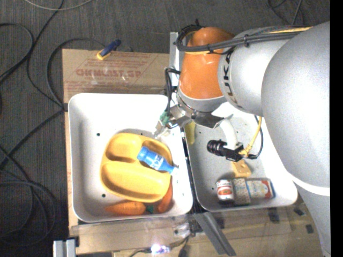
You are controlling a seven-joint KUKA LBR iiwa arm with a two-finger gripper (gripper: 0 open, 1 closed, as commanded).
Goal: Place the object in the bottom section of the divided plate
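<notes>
Nearest, at the lower edge of the left white plastic bin (84, 143), an orange carrot-shaped toy (126, 208) lies half tucked under the yellow divided plastic plate (128, 182), so its full length is hidden. Level with it in the right white bin (288, 197) are a small metal can (225, 190) and a printed packet (255, 188), their labels too small to read. The task's thing, a small blue-and-white wrapped packet or bottle (155, 159), lies tilted on the plate's right side, about on the ridge above the large bottom section; which compartment carries it I cannot tell. It looks light and somewhat glossy, probably slippery and perhaps yielding, so a pinch across its narrow middle seems safest, not its tapered end. Just beyond it, over the bin's far right corner, hangs the gripper (165, 123), apart from the packet; whether it is spread or pressed together I cannot tell, for it is small and crowded by the orange wrist band. Farthest back is a flat brown cardboard sheet (107, 76).
</notes>
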